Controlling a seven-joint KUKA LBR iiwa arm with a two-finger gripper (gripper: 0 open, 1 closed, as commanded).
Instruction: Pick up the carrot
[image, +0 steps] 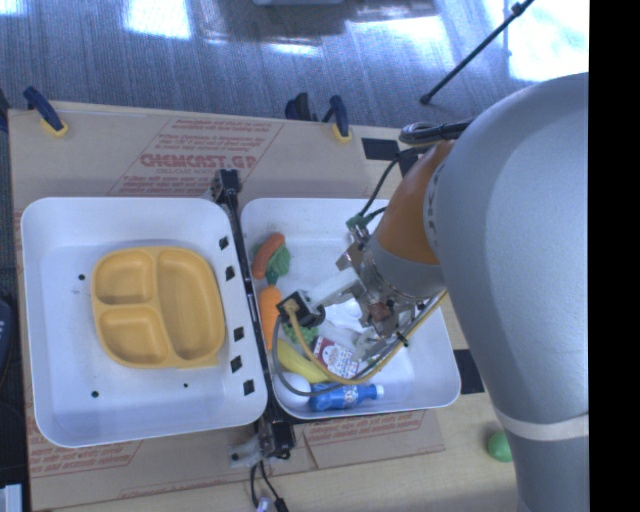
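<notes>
The pincer (374, 326) is hanging low over the middle of the right bin (428, 372), above a red and white packet (334, 355). Wrist and cabling are masking it, so how far it is open cannot be told, and nothing is showing in its grip. The carrot (270, 308) is lying against the left wall of the same bin, apart from the pincer. An orange and green toy (270, 254) is sitting just behind it, and a banana (299, 363) is lying just in front. A blue bottle (344, 397) is resting along the near wall. A yellow divided plate (158, 305) is occupying the left bin (50, 330). A green ball (498, 445) is sitting on the desk (110, 150).
</notes>
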